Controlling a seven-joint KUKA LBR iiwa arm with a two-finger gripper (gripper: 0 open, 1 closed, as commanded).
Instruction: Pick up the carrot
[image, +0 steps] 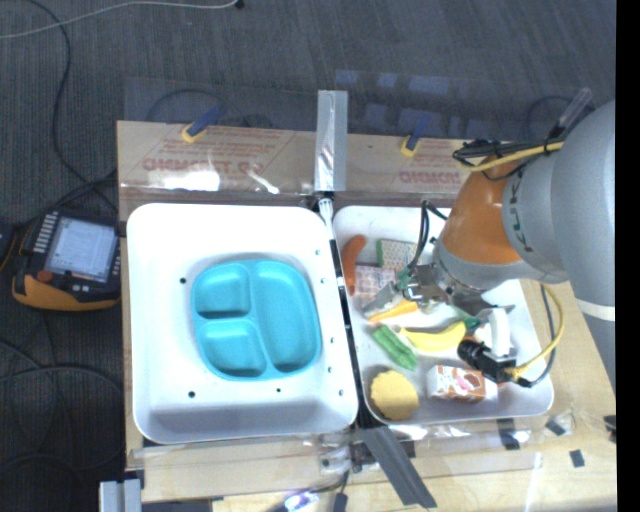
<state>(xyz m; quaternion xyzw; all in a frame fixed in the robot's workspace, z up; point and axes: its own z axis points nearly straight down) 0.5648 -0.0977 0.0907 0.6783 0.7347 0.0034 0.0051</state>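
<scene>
At nine o'clock I see the left bin (150, 330) holding a blue divided tray (255, 315). In the right bin (535, 395), a sausage (350, 258) lies at its eleven o'clock edge. The carrot (392, 312) sits mid-bin, above a green pepper (396, 346), a banana (436, 339) and a yellow ball (393, 394). The gripper (418, 288) hovers just at the carrot's one o'clock; I cannot tell its finger spacing.

Carrot (392, 312) (partly behind gripper (413, 291))

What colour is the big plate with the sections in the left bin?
Light blue. The plate shows plainly in the camera view.
</scene>
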